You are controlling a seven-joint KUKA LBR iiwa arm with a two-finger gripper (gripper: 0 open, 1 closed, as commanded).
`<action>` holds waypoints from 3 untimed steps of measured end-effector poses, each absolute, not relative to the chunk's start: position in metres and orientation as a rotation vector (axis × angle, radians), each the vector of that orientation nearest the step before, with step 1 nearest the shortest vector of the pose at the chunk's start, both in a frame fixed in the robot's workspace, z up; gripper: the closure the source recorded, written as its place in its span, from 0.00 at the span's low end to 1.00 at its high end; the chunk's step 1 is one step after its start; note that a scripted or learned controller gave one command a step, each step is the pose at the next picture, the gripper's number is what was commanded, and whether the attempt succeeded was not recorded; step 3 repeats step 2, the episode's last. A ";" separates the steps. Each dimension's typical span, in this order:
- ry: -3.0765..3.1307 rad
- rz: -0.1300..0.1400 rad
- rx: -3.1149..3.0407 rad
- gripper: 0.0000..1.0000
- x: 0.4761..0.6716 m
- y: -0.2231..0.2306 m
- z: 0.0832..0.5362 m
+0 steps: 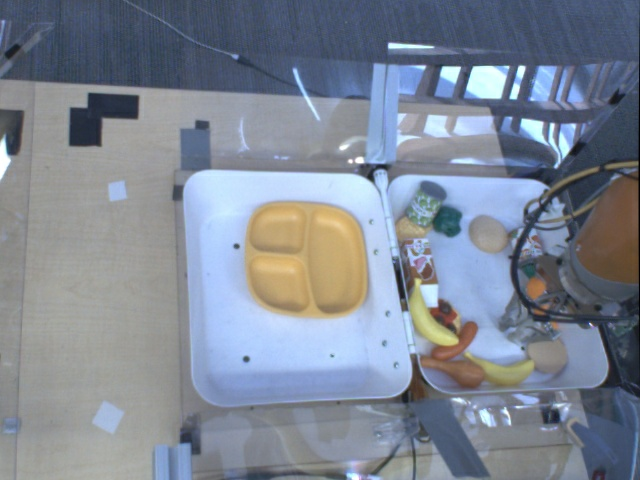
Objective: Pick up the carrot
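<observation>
Arm low over the right bin's far-right side; carrot off to the gripper's left by the front wall.

The gripper (528, 320) sits among black cables, and whether it is open or closed cannot be told. The carrot (452, 371), a stubby orange-red piece, lies well to its left along the right bin (500, 183) front, touching one of two smooth yellow bananas (503, 370); the other banana (428, 320) curves just above it. A rounded beige lump (547, 355) rests just beside the gripper, a second beige one (489, 234) farther back. Farther left, the left bin (210, 288) holds one yellow three-compartment plate (305, 258).
</observation>
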State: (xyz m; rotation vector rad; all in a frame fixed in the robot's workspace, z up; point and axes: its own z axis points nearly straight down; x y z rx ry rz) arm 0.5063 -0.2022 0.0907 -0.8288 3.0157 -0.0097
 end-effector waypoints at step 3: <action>2.798 -0.008 -1.402 1.00 0.563 -0.171 0.241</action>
